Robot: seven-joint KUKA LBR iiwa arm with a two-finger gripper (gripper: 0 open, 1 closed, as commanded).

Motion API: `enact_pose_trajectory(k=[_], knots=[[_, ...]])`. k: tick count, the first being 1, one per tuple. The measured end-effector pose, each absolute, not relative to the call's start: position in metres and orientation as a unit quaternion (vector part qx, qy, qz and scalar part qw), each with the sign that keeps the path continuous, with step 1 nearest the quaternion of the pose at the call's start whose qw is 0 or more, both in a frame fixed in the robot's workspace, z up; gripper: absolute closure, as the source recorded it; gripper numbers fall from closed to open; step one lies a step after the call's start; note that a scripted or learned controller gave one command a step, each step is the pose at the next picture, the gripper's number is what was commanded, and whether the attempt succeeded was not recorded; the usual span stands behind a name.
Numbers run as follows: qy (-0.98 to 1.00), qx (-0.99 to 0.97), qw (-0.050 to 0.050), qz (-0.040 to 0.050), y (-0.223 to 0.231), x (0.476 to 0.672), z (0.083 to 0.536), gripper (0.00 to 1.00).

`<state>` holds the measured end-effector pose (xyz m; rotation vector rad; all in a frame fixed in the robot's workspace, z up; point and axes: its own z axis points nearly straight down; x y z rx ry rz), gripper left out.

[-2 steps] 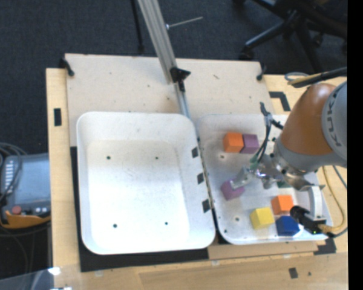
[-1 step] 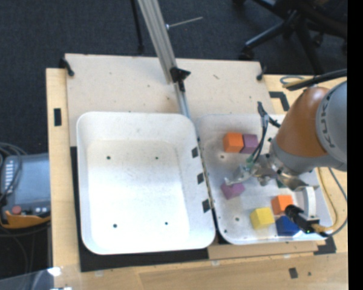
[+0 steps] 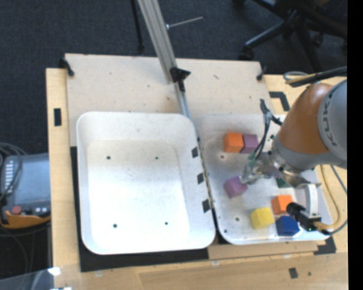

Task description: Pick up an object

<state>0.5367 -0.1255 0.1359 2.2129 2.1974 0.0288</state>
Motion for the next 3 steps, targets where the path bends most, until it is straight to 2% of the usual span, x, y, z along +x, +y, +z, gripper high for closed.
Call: enact_pose_trajectory(k=[1,3], knots=[[0.708,0.706,0.003,0.0019,-0.130,0.535,0.199,1.00],[0.708,0.706,0.003,0.0018,-0.137,0.531,0.295,1.00]])
